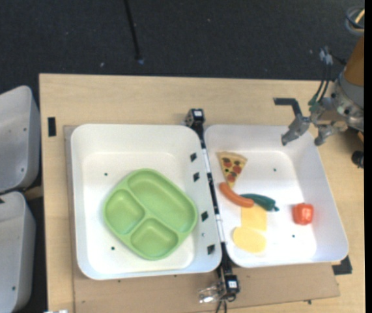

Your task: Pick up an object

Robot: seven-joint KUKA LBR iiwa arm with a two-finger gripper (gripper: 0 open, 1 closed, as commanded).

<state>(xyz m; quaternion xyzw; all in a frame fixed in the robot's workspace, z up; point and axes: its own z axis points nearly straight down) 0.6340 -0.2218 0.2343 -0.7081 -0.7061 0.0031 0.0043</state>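
Here you see the left bin (81, 175) holding a green divided plate (150, 212). The right bin (316, 175) holds a pizza slice (232, 165), sausage (236, 196), green pepper (260, 201), two yellow pieces (251, 230) and a red tomato (303, 213), with free floor along its far edge. The gripper (306, 129) hovers there, fingers apart, holding nothing. No writing is readable.

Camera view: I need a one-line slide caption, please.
Gripper open above right bin's far corner; toy food below, green tray in left bin.
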